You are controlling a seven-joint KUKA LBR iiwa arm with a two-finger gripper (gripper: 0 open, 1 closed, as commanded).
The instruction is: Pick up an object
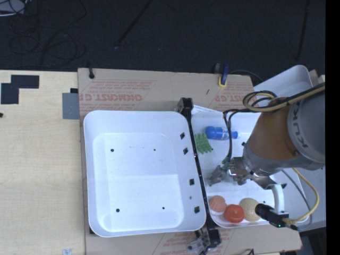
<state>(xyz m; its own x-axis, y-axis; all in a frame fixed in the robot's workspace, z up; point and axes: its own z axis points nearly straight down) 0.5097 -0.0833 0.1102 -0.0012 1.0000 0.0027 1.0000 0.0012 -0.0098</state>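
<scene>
Light falls evenly from above, bright on the left bin, whose white floor is nearly washed out, with a soft grey shade along its inner walls. Above that bin the background is dim, almost black. Right of it the arm casts a faint shadow into the right bin. The picture is soft and grainy; small items right of the left bin lack crisp edges.

The gripper hangs over the right bin; red ball lies nearby.
</scene>
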